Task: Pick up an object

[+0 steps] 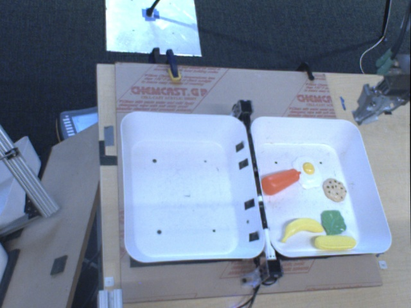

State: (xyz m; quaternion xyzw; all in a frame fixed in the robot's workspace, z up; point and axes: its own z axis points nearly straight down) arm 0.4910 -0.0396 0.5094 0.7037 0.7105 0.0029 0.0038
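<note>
In the camera view my gripper [370, 108] sits at the upper right of the frame, outside the right bin's [361, 147] far right corner and off the white floor altogether. It is too small and blurred here, so I cannot tell how far open it is. Nothing is visibly in it, and every toy lies down in the bin. All the candidates are below and left of me in the picture. The egg [309, 170] and cookie [334, 189] are nearest, and the carrot [279, 182] is further left, beside the divider. The banana [302, 228], green piece [333, 221] and corn [334, 242] crowd the lower edge. I judge the carrot the easiest, since it lies apart from most of the others. Its long axis runs nearly left to right, tip towards the egg, so I should close across it, top to bottom.
</note>
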